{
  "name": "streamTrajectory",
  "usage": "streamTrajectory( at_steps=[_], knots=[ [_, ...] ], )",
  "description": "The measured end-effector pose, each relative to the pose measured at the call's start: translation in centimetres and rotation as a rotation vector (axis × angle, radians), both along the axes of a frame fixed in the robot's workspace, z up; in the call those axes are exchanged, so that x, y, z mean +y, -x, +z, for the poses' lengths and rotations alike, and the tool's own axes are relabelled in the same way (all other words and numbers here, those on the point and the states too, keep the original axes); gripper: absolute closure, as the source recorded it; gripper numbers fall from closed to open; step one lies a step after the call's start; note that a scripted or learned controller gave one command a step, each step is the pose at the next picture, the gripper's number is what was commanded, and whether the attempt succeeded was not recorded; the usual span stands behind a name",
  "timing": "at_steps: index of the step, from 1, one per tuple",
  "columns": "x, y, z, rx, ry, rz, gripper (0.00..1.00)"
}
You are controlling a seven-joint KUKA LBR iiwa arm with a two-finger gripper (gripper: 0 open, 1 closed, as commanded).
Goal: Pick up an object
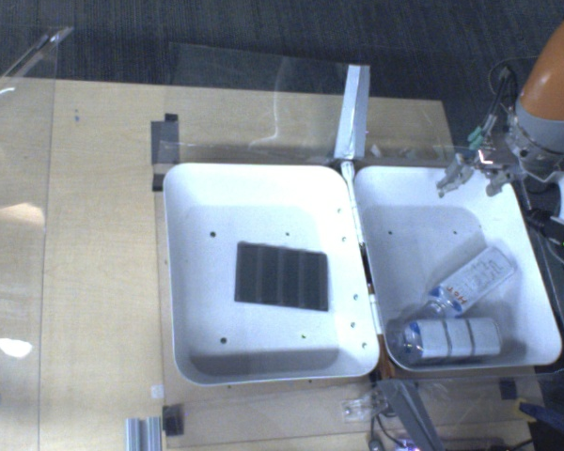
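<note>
A: What sits in the left bin (183, 252)?

B: A dark ribbed pad (282, 276), lying flat near the middle of its floor.

A: And the right bin (395, 205)?

B: Two bottles at its near right. A clear bottle (474, 280) lies tilted, cap toward the near left. Just nearer lies a grey bottle (448, 338) on its side along the near wall, touching or almost touching the clear one.

A: Where is the gripper (470, 178)?

B: At the far right corner of the right bin, above its rim, well apart from both bottles. The jaws stand spread with nothing between them. The arm's orange band (555, 78) shows above it at the right.
</note>
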State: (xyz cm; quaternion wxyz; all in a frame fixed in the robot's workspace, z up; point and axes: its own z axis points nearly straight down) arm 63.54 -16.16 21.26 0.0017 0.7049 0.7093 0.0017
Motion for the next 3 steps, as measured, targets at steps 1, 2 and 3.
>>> streamTrajectory(
  at_steps=[1,2,3],
  knots=[
    [1.9,6.8,-12.4,-0.007,0.001,0.054,0.0],
    [-3.2,11.5,-12.2,-0.019,0.007,0.133,0.0],
    [1.9,12.1,-11.6,-0.05,0.021,0.229,0.0]
  ],
)
